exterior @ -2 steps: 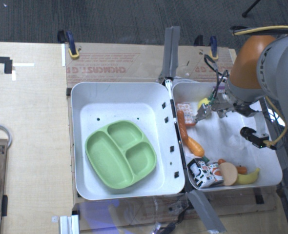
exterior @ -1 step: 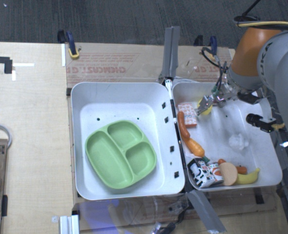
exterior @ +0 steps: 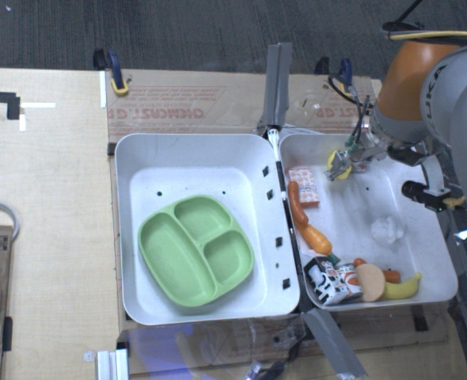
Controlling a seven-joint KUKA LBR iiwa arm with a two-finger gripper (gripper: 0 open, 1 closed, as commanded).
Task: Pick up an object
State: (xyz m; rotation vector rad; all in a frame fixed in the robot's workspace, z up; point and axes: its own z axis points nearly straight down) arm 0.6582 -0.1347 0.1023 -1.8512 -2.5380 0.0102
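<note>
Camera view is showing the hand (exterior: 346,161) hovering at the right bin's (exterior: 439,283) far edge, its state impossible to tell, while the sausage (exterior: 297,203) is lying just left of it, long axis running toward the near edge.

Dark grey carpeted floor (exterior: 178,14) beyond, pale wooden bench top (exterior: 43,212), brown cardboard sheet (exterior: 194,105) clamped at back

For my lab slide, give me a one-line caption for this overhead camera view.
Grey arm's claw hovers over right white bin of toy food; green three-compartment plastic plate lies in left white bin.
</note>
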